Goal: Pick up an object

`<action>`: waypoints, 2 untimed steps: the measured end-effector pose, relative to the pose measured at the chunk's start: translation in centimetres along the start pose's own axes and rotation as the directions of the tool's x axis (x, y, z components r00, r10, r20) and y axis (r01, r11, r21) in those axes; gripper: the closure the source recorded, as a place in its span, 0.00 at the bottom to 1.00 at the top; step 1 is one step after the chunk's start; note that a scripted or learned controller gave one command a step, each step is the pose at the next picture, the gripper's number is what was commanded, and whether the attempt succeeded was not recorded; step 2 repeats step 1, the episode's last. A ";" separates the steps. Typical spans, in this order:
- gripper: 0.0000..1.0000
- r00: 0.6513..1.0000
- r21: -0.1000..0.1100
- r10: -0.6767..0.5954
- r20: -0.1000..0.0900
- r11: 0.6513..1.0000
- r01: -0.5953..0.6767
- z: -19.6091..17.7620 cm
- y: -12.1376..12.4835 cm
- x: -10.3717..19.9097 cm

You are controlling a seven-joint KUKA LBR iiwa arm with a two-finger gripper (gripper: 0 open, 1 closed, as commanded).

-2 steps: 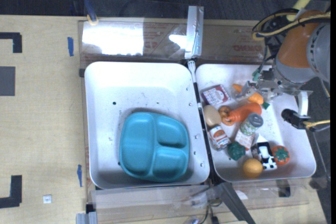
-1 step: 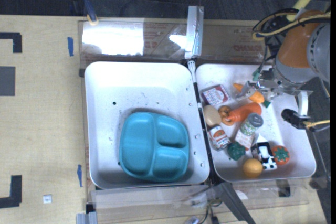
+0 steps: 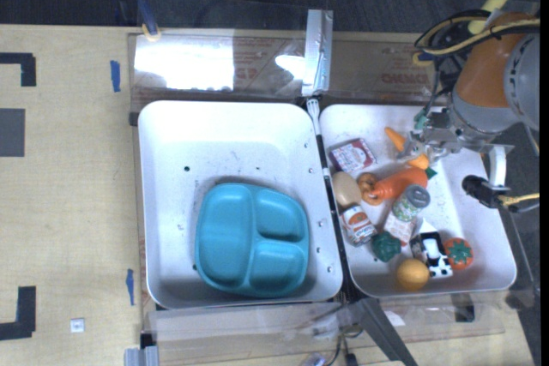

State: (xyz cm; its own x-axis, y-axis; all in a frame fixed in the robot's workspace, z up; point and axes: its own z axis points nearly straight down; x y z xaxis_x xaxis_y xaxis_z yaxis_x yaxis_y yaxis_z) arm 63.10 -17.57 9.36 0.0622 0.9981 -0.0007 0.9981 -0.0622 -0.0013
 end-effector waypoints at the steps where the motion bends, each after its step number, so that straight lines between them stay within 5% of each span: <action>1: 1.00 0.999 -0.003 -0.033 -0.002 0.999 0.033 -8.5 -0.3 7.2; 2: 1.00 0.999 -0.003 -0.033 -0.002 0.999 0.033 -8.5 -0.3 7.2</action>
